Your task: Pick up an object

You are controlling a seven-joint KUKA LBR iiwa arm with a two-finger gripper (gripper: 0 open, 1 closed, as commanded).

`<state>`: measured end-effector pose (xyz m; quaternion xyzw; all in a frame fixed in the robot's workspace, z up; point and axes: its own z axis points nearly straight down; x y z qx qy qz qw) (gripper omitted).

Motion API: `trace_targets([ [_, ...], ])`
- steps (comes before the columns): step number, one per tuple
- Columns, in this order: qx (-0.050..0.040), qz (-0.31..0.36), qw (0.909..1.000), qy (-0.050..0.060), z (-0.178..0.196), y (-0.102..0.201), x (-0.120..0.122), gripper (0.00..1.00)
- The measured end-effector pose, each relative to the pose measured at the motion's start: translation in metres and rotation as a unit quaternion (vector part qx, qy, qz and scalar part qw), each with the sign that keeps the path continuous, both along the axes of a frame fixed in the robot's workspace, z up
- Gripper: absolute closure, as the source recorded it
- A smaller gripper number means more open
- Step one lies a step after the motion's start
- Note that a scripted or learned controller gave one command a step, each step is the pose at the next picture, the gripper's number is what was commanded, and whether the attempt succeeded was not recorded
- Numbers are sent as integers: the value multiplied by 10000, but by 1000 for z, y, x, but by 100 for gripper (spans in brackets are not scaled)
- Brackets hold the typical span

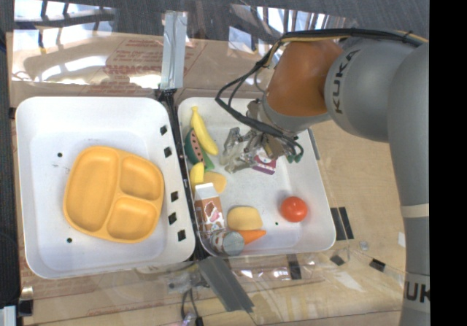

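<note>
My gripper [239,151] hangs over the upper middle of the right bin [315,193], its metal fingers pointing down and left. A small purple and white packet [265,165] lies just right of the fingers. Along the bin's left side are a banana [203,132], a watermelon slice [193,148] and a yellow piece [197,173]. Lower down lie a brown carton [210,212], a yellow lemon-like fruit [244,217], a carrot [252,235], a grey can [233,243] and a red tomato [293,208]. I see nothing between the fingers.
The left bin [36,135] holds a yellow divided plate [113,193]. A black clip strip [172,164] runs along the seam between the bins. Cables [241,84] loop from the wrist over the right bin's top edge.
</note>
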<state>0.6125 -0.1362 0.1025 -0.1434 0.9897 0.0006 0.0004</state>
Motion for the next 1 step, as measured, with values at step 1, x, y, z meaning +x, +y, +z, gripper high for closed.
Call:
trace_targets([
  [1, -19, 2129, 9771, -23, 58, -37, 5, 100],
])
